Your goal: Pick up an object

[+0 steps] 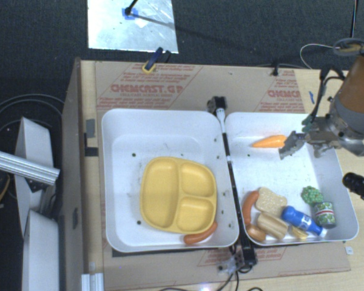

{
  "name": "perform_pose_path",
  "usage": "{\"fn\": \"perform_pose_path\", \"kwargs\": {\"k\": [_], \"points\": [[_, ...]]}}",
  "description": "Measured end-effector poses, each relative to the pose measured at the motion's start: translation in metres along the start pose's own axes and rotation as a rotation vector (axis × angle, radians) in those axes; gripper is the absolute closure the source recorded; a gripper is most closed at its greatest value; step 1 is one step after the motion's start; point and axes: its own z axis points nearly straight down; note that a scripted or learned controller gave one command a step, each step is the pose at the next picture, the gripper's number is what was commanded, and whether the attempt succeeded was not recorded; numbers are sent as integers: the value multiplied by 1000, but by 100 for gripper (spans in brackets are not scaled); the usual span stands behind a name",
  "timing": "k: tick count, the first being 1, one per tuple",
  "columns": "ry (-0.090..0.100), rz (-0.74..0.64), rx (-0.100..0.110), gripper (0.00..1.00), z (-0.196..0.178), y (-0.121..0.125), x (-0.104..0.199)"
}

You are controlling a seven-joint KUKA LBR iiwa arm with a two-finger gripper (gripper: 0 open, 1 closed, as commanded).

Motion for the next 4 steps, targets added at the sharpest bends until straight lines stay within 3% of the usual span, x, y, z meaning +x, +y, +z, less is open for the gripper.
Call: {"fn": "perform_pose_path", "kwargs": {"k": [1,2,3,4], "points": [[1,0,4,0,104,72,-15],[0,2,1,0,187,107,-62],[-1,1,-4,100,175,109,-62],[-2,0,-7,100,164,110,-62]]}}
